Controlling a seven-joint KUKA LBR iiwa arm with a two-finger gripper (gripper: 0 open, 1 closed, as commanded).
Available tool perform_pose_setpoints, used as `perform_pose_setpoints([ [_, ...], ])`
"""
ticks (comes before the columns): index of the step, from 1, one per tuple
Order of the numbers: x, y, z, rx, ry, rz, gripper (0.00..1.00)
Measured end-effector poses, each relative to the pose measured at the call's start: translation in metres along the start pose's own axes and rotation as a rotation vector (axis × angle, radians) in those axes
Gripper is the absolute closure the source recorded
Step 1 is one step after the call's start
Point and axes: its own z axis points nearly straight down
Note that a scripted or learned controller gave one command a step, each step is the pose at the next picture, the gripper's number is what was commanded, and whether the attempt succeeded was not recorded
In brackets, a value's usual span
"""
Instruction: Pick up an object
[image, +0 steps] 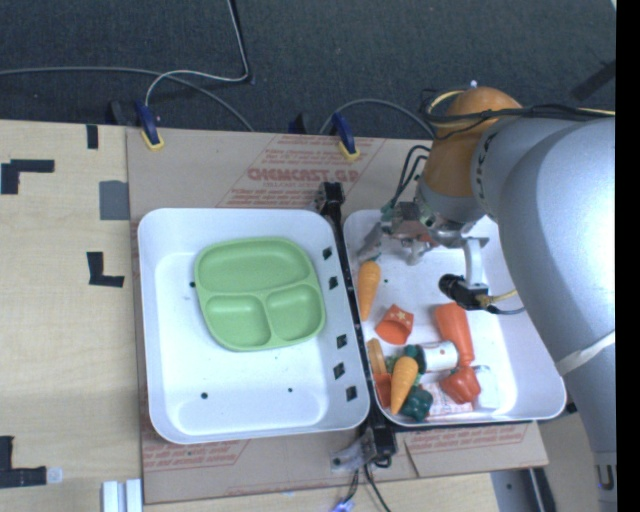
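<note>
The right bin (520, 385) holds several toy foods. An orange carrot (368, 287) lies by its left wall. Below it are a red-orange strawberry-like piece (394, 324), an orange-red bottle (453, 333), a white cylinder (440, 356), a second carrot (403, 382), a dark green piece (416, 403) and a red piece (461, 385). My gripper (396, 233) hangs low over the bin's far left corner, just above and right of the first carrot's top. I see nothing held in it.
The left bin (165, 300) carries a green divided plate (260, 292). The grey arm (550, 200) covers the right bin's far right side. A black cable plug (462, 290) hangs over the bin. Blue clamps (150, 127) sit at the bench's back.
</note>
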Motion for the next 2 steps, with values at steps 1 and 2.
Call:
perform_pose_setpoints([
  [1, 0.0004, -0.0049, -0.0002, -0.001, 0.000, 0.000, 0.00],
  [2, 0.0004, -0.0001, 0.0000, 0.001, 0.002, -0.001, 0.00],
])
